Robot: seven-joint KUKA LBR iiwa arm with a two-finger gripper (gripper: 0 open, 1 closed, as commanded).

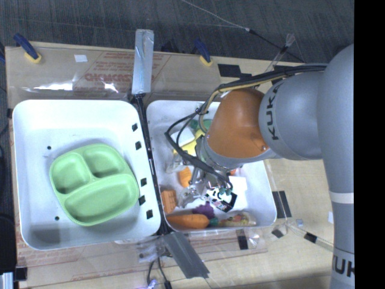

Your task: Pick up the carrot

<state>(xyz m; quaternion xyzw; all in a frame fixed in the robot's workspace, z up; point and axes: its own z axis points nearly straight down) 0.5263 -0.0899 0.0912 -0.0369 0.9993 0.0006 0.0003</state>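
Inspector A: Carrot (188,221) location?
Inspector B: Right bin (263,179), near edge, lying flat beside a purple item (206,210).
Inspector A: Gripper (203,188)?
Inspector B: Above the clutter; claw state: cannot tell. Green divided plate (93,182) occupies left bin (36,137)

the grey arm with its orange band (240,131) covers much of the right-hand shallow white bin (157,137), hiding the bin's floor and far wall beneath it. a yellow object (187,144) shows only as a sliver at the band's left edge; its shape cannot be told. a green item (204,125) just above it is likewise mostly concealed. the two-finger gripper (201,188) sits amid cables and clutter, and the stance of its jaws cannot be made out. a small orange piece (185,176) beside it is too partial to identify. the arm's grey body (337,161) is cut off by the lower edge. the purple item (206,210) is indistinct.
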